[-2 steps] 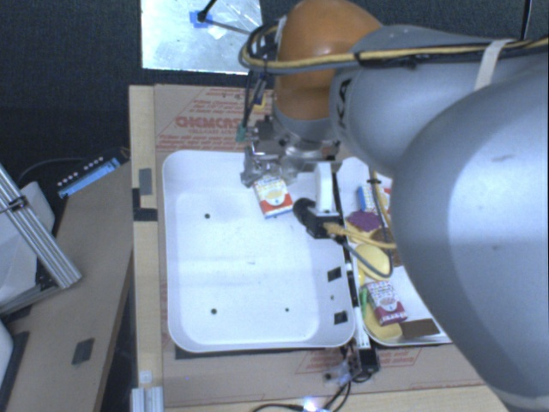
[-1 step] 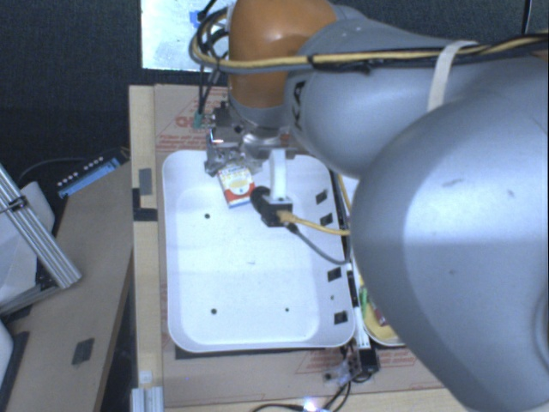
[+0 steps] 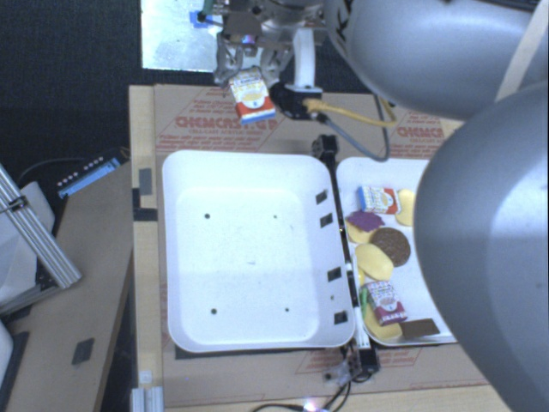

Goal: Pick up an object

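While the hand point(image 3: 244, 69) grips a small carton point(image 3: 251, 95), snack items point(image 3: 383, 256) in right bin point(image 3: 422, 174).

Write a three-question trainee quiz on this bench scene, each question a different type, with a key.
1. True or false: the end effector grips a small carton between its fingers.
2. The carton hangs A) over the left bin B) beyond the bins' far edge C) inside the right bin.
3. Fill in: the brown round cookie lies in the ___ bin.

Key: 1 true; 2 B; 3 right.
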